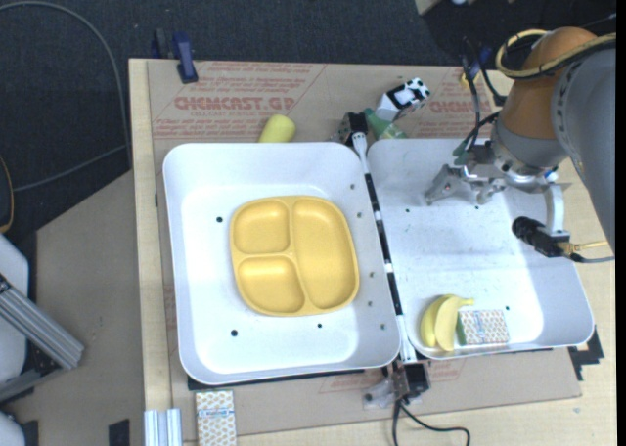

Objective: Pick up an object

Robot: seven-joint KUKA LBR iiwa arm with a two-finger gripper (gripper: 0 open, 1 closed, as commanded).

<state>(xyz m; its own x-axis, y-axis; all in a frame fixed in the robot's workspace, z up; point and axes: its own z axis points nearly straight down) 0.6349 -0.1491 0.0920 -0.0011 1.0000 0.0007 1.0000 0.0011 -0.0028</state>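
My arm reached in from the right, grey with an orange band above the wrist, and my hand (468,183) hung over the far part of the right bin (430,239). Its two fingers (440,188) stood apart and splayed outward, with nothing between them.

The tabletop (147,239) carried two shallow white bins side by side. In the left bin (196,268) lay a yellow divided plate (293,254) with three compartments, flat and near the bin's middle. In the near corner of the right bin, well apart from my hand, lay a yellow banana (438,322) — just beside it, on its right, sat a small printed packet (483,327), the two touching or nearly so.

Beyond the bins, on the bare tabletop, a small yellow object (277,128) rested near the far edge of the left bin. A black-and-white toy figure (406,96) lay near the far corner where the two bins met. At the front edge of the tabletop, below the left bin, lay another small printed packet (215,416).
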